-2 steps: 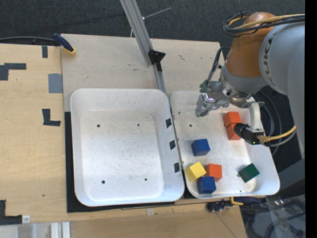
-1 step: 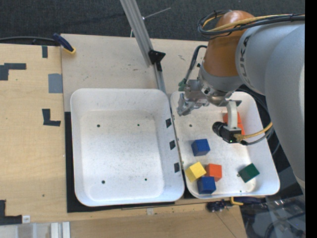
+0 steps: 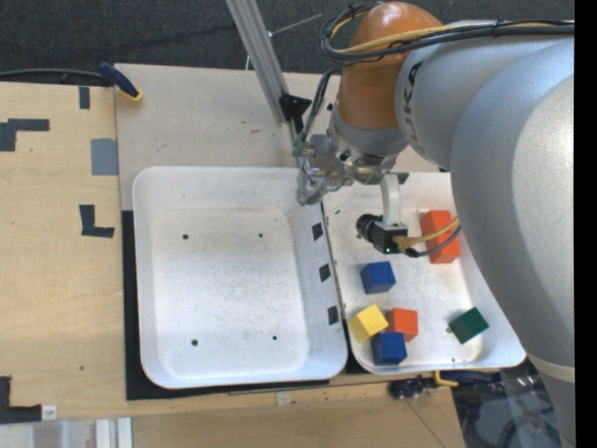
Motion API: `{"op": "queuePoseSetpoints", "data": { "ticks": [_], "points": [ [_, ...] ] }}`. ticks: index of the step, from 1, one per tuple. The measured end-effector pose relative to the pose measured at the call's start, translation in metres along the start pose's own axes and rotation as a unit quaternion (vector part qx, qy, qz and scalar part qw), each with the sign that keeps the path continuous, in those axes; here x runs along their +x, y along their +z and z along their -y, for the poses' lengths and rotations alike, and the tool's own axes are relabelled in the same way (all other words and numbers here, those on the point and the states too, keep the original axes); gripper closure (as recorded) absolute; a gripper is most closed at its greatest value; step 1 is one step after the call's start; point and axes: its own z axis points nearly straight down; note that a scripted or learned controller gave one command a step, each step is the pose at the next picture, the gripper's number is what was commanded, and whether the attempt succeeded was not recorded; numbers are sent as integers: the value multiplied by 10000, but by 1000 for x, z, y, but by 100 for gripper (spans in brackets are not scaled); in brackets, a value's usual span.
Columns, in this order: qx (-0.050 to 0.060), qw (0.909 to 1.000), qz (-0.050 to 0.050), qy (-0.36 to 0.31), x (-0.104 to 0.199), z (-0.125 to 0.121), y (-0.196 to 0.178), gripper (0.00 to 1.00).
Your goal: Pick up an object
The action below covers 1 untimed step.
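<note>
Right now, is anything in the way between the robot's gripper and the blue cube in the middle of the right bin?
Nothing visible blocks it. The gripper hangs over the rim between the two bins, and the blue cube sits apart from the other blocks on bare floor of the right bin. The nearest things, a yellow cube and an orange cube, lie beyond it.

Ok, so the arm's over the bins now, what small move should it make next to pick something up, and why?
Probably shift the gripper toward the blue cube in the right bin, then lower. It hangs over the rim between the two bins, with no object under it. The blocks all lie in the right bin, and that blue cube looks nearest, standing apart from the others.
</note>
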Motion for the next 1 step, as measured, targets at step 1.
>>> {"op": "queuePoseSetpoints", "data": {
  "ticks": [1],
  "points": [
    [-3,10000,4,9,43,-14,-11,100]
  ]
}}
